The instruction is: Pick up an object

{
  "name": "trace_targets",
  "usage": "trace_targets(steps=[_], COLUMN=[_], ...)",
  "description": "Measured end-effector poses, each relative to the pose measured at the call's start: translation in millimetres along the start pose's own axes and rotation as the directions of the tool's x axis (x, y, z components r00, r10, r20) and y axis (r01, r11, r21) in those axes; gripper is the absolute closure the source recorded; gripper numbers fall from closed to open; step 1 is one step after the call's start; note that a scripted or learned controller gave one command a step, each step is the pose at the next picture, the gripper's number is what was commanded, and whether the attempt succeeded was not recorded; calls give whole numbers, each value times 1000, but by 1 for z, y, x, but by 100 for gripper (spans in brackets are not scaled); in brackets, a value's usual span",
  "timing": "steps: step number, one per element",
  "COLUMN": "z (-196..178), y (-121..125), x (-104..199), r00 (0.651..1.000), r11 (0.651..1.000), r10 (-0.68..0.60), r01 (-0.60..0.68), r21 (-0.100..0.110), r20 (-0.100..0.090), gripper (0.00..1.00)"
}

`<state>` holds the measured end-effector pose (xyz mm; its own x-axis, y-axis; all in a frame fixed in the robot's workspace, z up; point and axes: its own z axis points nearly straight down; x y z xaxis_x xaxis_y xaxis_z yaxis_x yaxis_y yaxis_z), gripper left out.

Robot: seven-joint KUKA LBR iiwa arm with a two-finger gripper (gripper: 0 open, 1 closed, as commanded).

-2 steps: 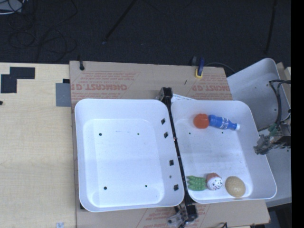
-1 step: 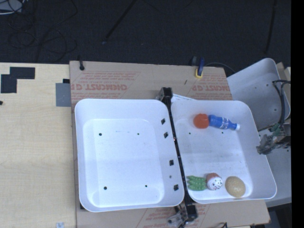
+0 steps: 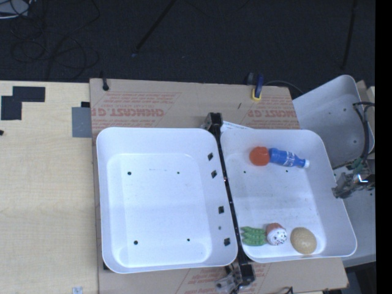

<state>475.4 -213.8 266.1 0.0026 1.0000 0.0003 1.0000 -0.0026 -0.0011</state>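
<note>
The right bin [image 3: 318, 164] holds several objects. An orange ball [image 3: 259, 156] lies at its far side, touching a blue bottle [image 3: 286, 158] with a white cap that lies on its side. Along the near wall sit a green toy [image 3: 253, 236], a white ball with red spots [image 3: 276, 234] and a tan egg-shaped object [image 3: 303, 240]. My gripper [image 3: 350, 185] shows as a small dark shape at the right edge of the view, just outside the right bin's right rim and apart from every object.
The left bin [image 3: 110, 195] stands beside the right one, joined by a black divider strip [image 3: 223, 182]. Both rest on a cardboard sheet [image 3: 159, 103]. A pale grey panel [image 3: 331, 112] rises at the far right.
</note>
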Motion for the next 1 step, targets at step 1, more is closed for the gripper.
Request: trace_targets(steps=[1], z=[11], y=[0], x=[1], r00=[1000], r11=[1000], r10=[0], r01=[0], r21=[3], r20=[-1], gripper=[100])
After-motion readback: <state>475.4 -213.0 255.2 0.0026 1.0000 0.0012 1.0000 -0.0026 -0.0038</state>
